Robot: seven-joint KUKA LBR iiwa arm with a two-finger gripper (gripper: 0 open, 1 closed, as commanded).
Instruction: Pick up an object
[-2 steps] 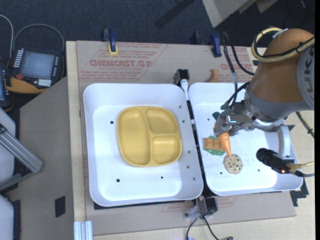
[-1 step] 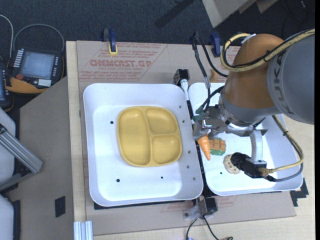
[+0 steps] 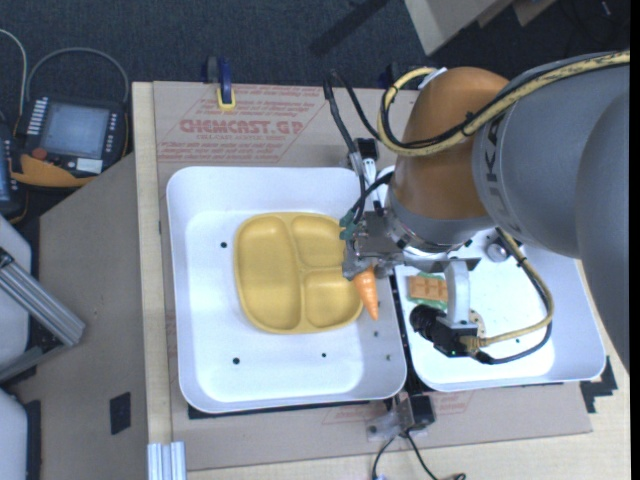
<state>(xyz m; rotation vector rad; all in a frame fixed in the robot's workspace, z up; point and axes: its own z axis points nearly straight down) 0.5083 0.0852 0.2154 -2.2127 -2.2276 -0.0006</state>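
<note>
An orange toy carrot (image 3: 368,294) sticks out from under my gripper (image 3: 358,266), its thick end caught between the dark fingers and its tip pointing toward the front. It hangs over the right edge of the left bin (image 3: 200,268), just beside the yellow divided plate (image 3: 290,270) that lies in the middle of that bin. The arm's orange band and grey wrist hide the back left of the right bin (image 3: 570,348).
A small tan waffle-like piece (image 3: 428,288) lies in the right bin near the dividing wall. A black cable fitting (image 3: 445,333) on the arm hangs over that bin. A handheld controller (image 3: 70,133) sits off the bench at the far left.
</note>
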